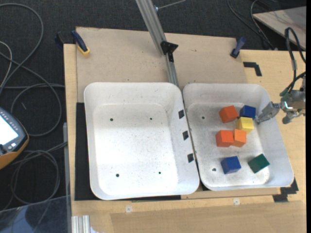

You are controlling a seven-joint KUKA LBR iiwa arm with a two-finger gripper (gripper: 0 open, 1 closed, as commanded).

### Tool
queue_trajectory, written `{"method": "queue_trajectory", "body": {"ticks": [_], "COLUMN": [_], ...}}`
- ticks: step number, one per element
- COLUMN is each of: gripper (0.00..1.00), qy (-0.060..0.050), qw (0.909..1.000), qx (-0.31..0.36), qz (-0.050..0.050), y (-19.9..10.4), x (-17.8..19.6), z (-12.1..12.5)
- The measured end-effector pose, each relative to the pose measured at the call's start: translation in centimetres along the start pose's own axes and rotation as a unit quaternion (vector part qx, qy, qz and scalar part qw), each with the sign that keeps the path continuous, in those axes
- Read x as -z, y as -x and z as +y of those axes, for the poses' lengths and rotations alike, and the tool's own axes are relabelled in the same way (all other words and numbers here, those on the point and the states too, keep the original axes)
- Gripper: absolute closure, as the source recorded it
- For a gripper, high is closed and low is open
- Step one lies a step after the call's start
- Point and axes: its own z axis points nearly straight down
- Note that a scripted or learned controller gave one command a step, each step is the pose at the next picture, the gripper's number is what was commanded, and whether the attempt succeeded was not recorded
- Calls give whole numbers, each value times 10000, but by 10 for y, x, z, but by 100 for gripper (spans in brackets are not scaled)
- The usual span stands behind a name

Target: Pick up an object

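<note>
Camera view had the gripper (pixel 265 114) just right of the blue cube (pixel 248 111) and yellow cube (pixel 245 124) in the right bin (pixel 277 144), grip unreadable, nothing visibly held; packed so tight, I'd feared a finger nudging both away

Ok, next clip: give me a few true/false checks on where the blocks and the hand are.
1. All the blocks lie in the right bin. True.
2. The hand holds the green block. False: the green block lies on the bin floor near the front, apart from the hand.
3. The yellow block touches a blue block. True.
4. There are three blue blocks. False: two, the other one near the front.
5. The hand is over the left bin. False: it is at the right bin's right side.
</note>
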Motion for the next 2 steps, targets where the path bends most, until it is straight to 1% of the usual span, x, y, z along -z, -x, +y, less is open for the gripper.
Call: {"method": "queue_trajectory", "body": {"ticks": [1, 2], "gripper": [0, 0], "qy": [26, -2], "qw": [10000, 10000], "qx": [8, 0], "qz": [-8, 1], "y": [0, -3], "x": [3, -52], "z": [1, -9]}}
